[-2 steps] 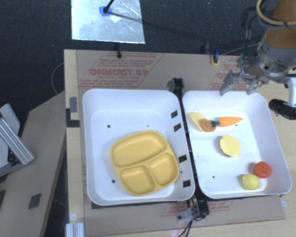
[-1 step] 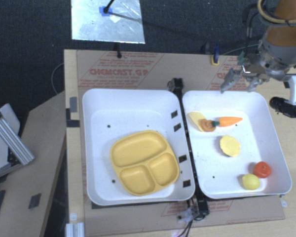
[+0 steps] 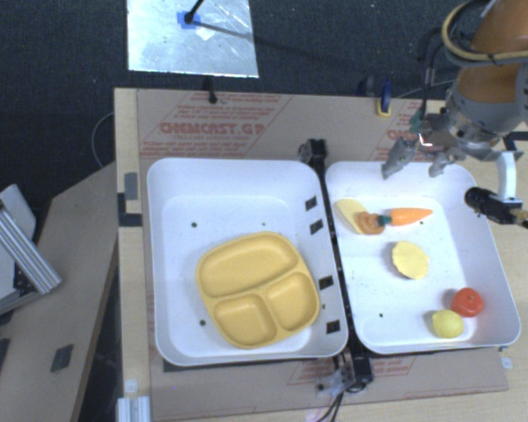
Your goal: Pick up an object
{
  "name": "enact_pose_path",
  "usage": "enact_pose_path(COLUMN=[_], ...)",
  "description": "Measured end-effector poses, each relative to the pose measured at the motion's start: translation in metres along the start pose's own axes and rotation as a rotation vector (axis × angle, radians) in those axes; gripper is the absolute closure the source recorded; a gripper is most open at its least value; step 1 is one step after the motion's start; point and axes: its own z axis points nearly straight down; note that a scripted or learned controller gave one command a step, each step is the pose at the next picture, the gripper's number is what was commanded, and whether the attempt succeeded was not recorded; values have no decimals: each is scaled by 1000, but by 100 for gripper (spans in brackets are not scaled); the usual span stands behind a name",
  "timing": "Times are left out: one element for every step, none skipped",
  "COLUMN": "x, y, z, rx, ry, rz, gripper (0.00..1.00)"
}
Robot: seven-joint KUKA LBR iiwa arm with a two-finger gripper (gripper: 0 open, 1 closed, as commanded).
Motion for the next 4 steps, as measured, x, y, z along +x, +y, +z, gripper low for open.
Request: enact_pose_path(x=[1, 7, 6, -1], y=[-3, -12, -10, -16], z=[42, 94, 80, 24], rx=[0, 1, -6, -8], ry=[0, 0, -1, -1], rz=[1, 1, 1, 3], gripper=[0, 0, 100, 100])
